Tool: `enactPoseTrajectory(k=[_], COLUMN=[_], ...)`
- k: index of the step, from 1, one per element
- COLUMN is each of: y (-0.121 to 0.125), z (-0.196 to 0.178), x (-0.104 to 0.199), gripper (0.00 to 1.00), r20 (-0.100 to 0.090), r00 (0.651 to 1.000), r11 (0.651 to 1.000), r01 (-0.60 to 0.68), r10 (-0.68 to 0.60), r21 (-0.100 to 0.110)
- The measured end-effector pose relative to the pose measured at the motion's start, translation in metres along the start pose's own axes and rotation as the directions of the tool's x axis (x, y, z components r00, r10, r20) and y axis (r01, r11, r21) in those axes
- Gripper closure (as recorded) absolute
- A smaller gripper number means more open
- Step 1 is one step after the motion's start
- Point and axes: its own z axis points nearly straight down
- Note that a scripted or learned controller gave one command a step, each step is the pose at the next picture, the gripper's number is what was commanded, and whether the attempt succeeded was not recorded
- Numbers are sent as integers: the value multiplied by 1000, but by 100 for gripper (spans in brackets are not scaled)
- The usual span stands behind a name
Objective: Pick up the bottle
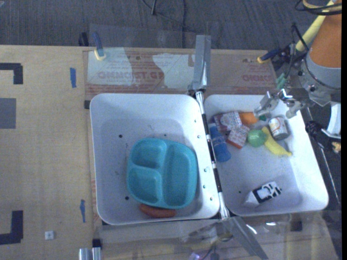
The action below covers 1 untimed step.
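The bottle (219,145) is small and blue, lying against the left wall of the right bin (309,161). My gripper (279,106) hangs over that bin's far right corner, well to the right of the bottle and apart from it. Its two metal fingers (264,106) are spread open with nothing between them. A small tin can (277,128) lies just in front of the gripper.
Beside the bottle lie red-and-white packets (233,126), an orange piece (249,118), a green ball (256,138) and a banana (277,147). A black-and-white box (267,192) sits near the front. The left bin (108,118) holds a teal divided plate (162,172) and a red sausage (158,211).
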Motion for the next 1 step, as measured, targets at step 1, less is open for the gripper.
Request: enactPoseTrajectory(k=[1], y=[-91], z=[95], x=[75], gripper=[0], r20=[-1], r00=[999], r11=[999], r01=[-39], r10=[39], r21=[2])
